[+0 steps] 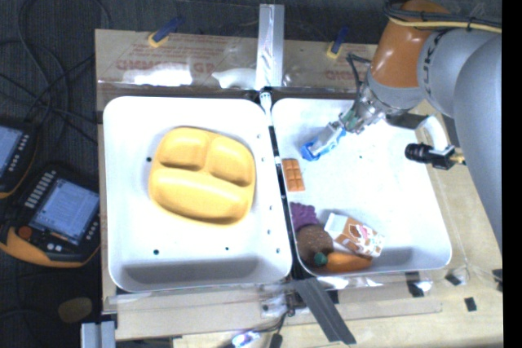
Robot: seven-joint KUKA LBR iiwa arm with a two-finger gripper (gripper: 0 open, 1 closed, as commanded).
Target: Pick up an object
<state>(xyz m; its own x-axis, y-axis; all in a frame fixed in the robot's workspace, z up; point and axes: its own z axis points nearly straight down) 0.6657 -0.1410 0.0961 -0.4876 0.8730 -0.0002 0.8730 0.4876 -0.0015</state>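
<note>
camera view | gripper (320, 147) low in right bin (408, 200), fingertips at blue object (314, 149); whether they clamp it, cannot tell | step: likely grasp attempt | next: confirm a firm hold, then lift straight, clear of orange block (292, 174)

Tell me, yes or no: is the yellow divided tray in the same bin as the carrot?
No: the yellow tray lies in the left bin, the carrot in the right bin.
</note>
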